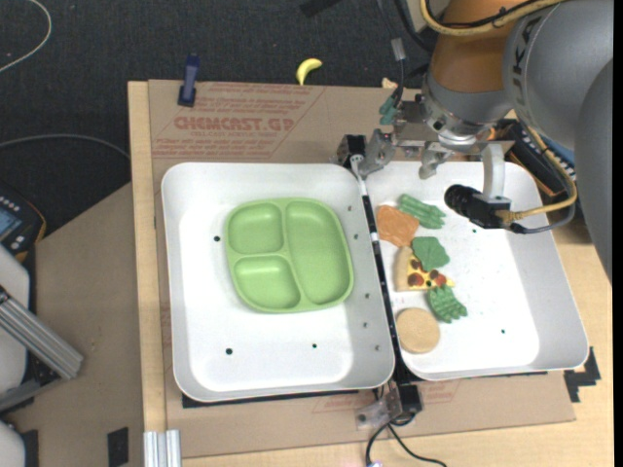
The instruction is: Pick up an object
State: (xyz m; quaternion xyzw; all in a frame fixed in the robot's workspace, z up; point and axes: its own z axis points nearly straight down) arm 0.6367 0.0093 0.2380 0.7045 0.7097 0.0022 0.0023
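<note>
Across the surface, two white bins are sitting side by side. Left bin: holding a green divided plate and nothing else that can be made out. Right bin: carrying a cluster of toy food items along its left side — an orange piece, a long green piece, a green leafy piece, a pizza slice, a second green leafy piece and a tan round cookie, several touching or overlapping.

Arm: reaching in from the right, with the pincer hanging over the upper edge of the right bin, above and apart from the cluster. Whether it is apart or together cannot be told; nothing is showing in its grip.

Step in hand, by judgement: approach before the grasp, no object yet lifted.

Next move, by judgement: travelling toward the cluster and descending onto one item; the tan round cookie, lying at the near end, is looking easiest to isolate, while the overlapping pieces are risking a slipped or double grasp.
</note>
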